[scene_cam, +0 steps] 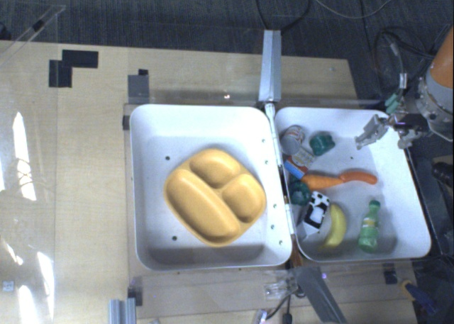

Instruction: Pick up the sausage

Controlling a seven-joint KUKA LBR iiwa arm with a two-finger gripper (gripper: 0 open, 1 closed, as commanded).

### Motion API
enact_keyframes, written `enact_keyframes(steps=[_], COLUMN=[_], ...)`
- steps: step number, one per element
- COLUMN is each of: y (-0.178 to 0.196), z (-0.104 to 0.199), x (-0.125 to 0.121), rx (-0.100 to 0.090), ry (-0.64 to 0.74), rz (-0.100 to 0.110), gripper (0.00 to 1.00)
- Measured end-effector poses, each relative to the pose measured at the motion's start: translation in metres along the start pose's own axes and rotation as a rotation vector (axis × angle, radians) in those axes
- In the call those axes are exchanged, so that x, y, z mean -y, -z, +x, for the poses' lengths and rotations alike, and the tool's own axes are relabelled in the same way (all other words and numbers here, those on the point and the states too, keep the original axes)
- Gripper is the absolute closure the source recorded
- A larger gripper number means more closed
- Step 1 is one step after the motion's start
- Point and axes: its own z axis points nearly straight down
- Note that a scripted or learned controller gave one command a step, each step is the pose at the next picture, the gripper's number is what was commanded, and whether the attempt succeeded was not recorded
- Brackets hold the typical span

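Note:
The sausage is a long orange-red piece lying crosswise in the middle of the right bin. Its left end sits near a blue item. My gripper hangs over the bin's upper right corner, up and to the right of the sausage and apart from it. Its fingers are spread open with nothing between them. The grey arm with its orange band comes in from the right edge.
The right bin also holds a banana, a green bottle, a black-and-white toy, a teal block and a grey can. A large yellow bun-shaped object fills the left bin.

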Motion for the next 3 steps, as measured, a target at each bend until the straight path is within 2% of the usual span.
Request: enact_keyframes(steps=[1,2,3], y=[-0.115,-0.195,-0.195], z=[-0.012,0.0,-0.029], x=[0.046,-0.001,-0.052], rx=[-0.001,0.001,0.003], ry=[0.019,0.362,0.457], rz=[0.001,-0.006,-0.009], gripper=[0.0,0.0,0.0])
